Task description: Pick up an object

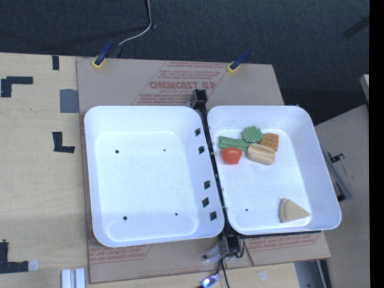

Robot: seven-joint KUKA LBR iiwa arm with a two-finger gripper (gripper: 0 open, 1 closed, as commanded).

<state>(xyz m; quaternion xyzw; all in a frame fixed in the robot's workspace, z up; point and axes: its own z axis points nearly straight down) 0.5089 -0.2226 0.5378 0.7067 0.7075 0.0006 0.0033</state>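
In the camera view, you have two shallow white bins side by side on a cardboard sheet (180, 86) laid over the worktop (36, 179). The left bin (96, 161) carries no objects that you could pick. Everything worth taking sits in the right bin (300, 161).

Near that bin's 11 o'clock corner is a tight cluster: a green toy vegetable (243, 138), a small red tomato-like piece (231, 155) just at its 6 o'clock, a tan bread roll (260, 153) touching or nearly touching both, and an orange piece (270, 140) at the roll's 1 o'clock. Down at the bin's 5 o'clock corner lies a tan wedge (292, 210), well apart from the rest.

These look like play food: light, rigid, smooth-skinned, not fragile, likely to skid on the slick bin floor if nudged. You would probably do best with the wedge, since it stands alone; close across its two flat flanks, not over the pointed end. The bin wall beside it leaves little room on the outer side. In the cluster, the roll offers the fairest grip across its short width, but neighbours may get pushed.

As for the arm's pose and the claw, you cannot tell from this moment how either stands.
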